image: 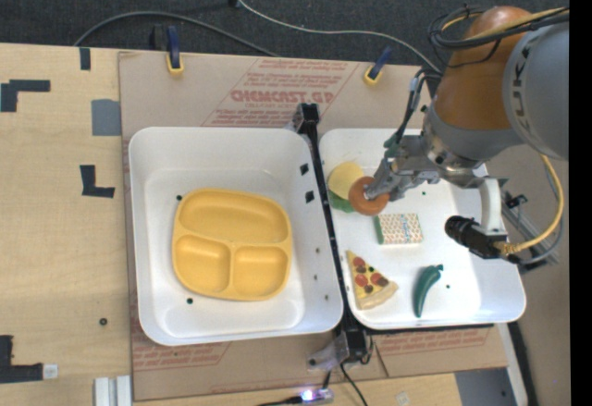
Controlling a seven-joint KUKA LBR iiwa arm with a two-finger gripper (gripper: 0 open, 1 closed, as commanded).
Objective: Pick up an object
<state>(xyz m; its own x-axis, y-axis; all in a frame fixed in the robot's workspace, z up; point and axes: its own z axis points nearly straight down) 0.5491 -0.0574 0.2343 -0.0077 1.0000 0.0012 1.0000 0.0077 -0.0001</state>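
Observation:
My gripper hangs over the left part of the right bin. Its tip is right at an orange-brown ring-shaped toy, which its body partly covers. A yellow rounded piece lies just left of the ring, touching it, with a bit of green under them. Below the gripper lie a small speckled block, a pizza slice and a green pepper.
The left bin holds a yellow divided plate. A black divider clip sits where the two bins meet. A black fitting with a cable hangs off the arm over the right bin's right side.

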